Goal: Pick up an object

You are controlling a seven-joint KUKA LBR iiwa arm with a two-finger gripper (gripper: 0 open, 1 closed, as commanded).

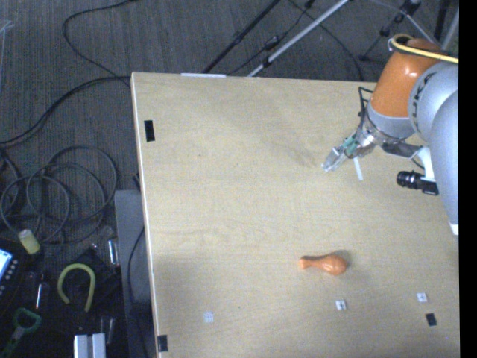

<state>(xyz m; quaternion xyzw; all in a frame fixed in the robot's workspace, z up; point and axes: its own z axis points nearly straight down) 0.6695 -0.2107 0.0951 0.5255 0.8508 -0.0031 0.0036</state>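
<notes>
While the gripper hangs over the bare wooden benchtop with its two fingers slightly spread and nothing between them, the orange pear-shaped object lies on its side well apart from it, nearer the camera. Rounded and tapered, it would likely roll or squirt out if the fingers close off-centre or across its narrow neck.

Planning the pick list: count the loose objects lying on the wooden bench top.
1. An orange pear-shaped object lies on the bench toward the lower middle, apart from the pincer above it. Anything under the arm would be hidden.
</notes>
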